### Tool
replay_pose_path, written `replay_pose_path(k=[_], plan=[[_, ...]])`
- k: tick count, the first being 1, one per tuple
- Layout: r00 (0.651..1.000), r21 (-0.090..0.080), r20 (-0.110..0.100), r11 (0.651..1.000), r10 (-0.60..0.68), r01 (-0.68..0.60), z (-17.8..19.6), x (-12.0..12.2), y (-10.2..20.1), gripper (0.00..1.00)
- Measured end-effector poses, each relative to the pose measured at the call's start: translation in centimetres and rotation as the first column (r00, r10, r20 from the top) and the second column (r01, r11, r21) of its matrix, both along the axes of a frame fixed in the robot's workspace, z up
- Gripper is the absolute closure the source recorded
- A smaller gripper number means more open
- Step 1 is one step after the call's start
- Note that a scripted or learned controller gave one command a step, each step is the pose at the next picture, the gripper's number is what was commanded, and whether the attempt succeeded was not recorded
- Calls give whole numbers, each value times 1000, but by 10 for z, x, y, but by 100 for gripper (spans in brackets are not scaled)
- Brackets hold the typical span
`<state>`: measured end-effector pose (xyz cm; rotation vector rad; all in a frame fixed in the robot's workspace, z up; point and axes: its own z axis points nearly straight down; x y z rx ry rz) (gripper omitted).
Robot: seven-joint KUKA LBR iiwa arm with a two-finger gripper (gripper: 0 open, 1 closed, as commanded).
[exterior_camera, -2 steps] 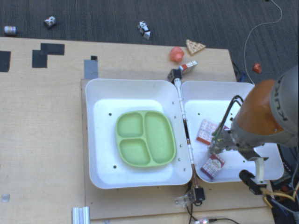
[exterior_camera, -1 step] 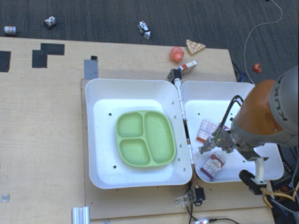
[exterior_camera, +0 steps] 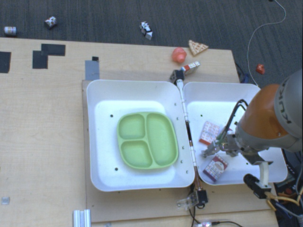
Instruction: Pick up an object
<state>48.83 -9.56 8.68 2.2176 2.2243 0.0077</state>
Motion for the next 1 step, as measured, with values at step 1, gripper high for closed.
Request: replay_pose_path(k=[1], plan=[[1000,-2,8,1000,1,-1,11,2,0,100]])
